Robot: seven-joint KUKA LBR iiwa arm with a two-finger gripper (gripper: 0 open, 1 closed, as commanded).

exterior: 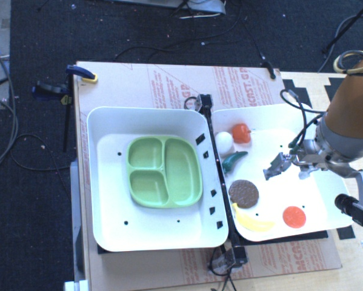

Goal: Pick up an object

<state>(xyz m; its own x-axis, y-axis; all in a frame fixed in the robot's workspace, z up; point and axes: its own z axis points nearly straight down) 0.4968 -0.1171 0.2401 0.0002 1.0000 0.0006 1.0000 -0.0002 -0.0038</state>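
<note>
Camera view: gripper (277, 166) mid right bin (272, 235), fingers' state unclear; nearest cookie (243, 192) lies flat, risk of fingers skidding off.

Bright, even light from above washes the two white bins (102, 180) almost to glare, with faint, soft shadows under the things in them. The dark floor (36, 29) around the bench stays dim and grainy. The arm (351, 114) at the right edge looks slightly blurred.
</note>
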